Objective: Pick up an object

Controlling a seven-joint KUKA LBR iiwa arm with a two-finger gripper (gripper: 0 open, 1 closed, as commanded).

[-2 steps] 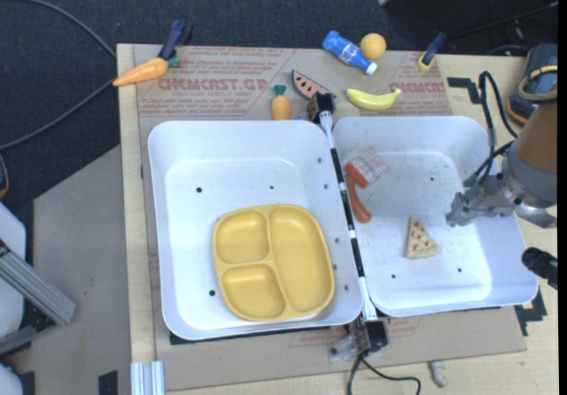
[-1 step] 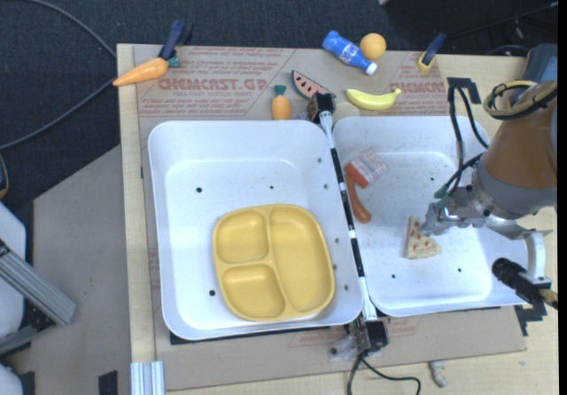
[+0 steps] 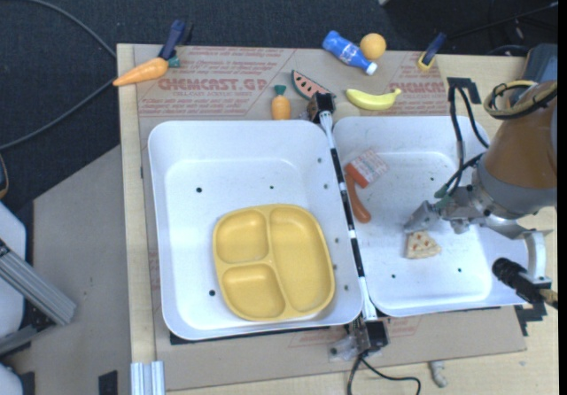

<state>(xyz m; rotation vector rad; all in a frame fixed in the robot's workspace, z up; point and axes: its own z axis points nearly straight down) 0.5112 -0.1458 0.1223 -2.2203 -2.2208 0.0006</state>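
In the right bin [image 3: 390,296] a pizza-slice toy [image 3: 422,246] lies toward the front right. An orange-red sausage-like toy [image 3: 356,190] and a clear wrapper [image 3: 370,165] lie near the bin's left wall. My gripper [image 3: 423,218] hangs low over the right bin, its tips just above and behind the pizza slice. Nothing shows between its fingers. The grey arm with its orange band [image 3: 523,154] comes in from the right.
The left bin [image 3: 177,172] holds a yellow divided plate [image 3: 271,260]. On the bench behind the bins lie a carrot [image 3: 142,73], a small orange toy [image 3: 281,106], a watermelon slice [image 3: 306,83], a banana [image 3: 372,99], a blue bottle [image 3: 347,51] and an orange ball [image 3: 373,45].
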